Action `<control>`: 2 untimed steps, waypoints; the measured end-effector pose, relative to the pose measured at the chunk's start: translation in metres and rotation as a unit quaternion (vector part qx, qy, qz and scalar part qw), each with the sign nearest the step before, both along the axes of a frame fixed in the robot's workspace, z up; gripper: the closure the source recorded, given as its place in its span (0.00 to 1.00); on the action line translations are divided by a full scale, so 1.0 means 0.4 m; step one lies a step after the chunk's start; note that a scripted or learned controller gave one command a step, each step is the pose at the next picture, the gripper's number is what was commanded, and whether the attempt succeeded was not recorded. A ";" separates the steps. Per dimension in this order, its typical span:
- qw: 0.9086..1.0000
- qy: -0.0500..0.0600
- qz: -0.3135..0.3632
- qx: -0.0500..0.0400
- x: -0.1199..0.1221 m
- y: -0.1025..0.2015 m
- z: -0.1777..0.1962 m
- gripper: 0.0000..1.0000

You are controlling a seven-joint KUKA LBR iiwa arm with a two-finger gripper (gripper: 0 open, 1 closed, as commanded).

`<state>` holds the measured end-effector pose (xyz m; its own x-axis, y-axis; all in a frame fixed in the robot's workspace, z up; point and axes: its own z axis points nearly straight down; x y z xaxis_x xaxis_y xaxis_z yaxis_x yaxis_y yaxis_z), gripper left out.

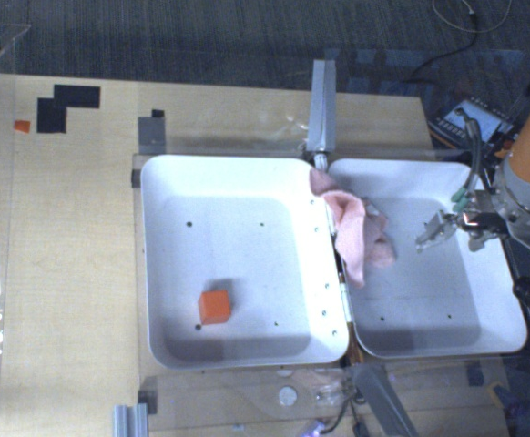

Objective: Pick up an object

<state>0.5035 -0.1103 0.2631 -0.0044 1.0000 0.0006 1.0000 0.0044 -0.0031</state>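
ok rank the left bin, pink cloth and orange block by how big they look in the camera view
1. left bin, largest by far
2. pink cloth, draped over the edge between the two bins
3. orange block, smallest, in the left bin

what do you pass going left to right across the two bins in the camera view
left bin → orange block → pink cloth, draped over the divide between the bins → gripper above the right bin

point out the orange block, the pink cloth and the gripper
orange block [215, 307]: camera view, its top face
pink cloth [351, 237]: camera view, middle of the fabric
gripper [432, 231]: camera view, between the fingertips
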 end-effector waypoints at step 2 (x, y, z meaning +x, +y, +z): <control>1.000 -0.008 0.005 -0.001 0.258 0.026 -0.434 0.00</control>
